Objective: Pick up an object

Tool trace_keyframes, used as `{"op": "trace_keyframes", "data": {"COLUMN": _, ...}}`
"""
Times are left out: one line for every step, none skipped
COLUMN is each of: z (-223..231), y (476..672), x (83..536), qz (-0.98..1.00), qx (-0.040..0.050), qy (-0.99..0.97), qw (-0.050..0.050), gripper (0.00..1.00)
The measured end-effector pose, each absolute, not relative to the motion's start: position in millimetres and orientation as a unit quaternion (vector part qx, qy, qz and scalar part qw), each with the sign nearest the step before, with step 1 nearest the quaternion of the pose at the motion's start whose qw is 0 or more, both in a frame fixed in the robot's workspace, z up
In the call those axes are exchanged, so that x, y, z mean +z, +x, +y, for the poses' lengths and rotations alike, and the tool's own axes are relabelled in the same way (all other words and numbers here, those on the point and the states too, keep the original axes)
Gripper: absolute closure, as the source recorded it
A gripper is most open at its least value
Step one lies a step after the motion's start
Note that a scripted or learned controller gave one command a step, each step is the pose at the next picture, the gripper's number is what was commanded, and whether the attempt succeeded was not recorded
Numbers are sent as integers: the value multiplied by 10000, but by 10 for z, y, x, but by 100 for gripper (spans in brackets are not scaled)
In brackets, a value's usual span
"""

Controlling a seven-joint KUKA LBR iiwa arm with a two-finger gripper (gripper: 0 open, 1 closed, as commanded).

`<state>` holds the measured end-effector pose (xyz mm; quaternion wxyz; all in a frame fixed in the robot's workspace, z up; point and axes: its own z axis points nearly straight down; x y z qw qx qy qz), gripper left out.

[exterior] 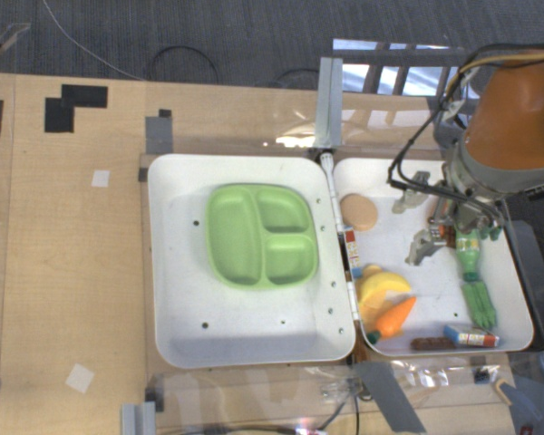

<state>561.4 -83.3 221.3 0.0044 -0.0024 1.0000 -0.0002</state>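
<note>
Camera view is showing the end effector (440,234) hanging low in the right bin (394,184) — how wide it stands, I cannot tell; nothing visibly held; reaching stage, I'd judge; green bottle (476,284) lying just beside, awaiting a descent.

A light wooden bench (63,270) is carrying two shallow white bins side by side. The left bin (177,333) and the right bin (517,320) are sitting edge to edge, touching along a middle seam. Black patches (72,107) are lying flat near the bench's far left edge, and small pale squares (101,178) are sticking to the wood left of the bins.
</note>
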Motion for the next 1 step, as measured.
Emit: {"op": "trace_keyframes", "data": {"z": -949, "y": 5965, "x": 1047, "qz": 9995, "qx": -11, "qy": -306, "qw": 98, "gripper": 0}}
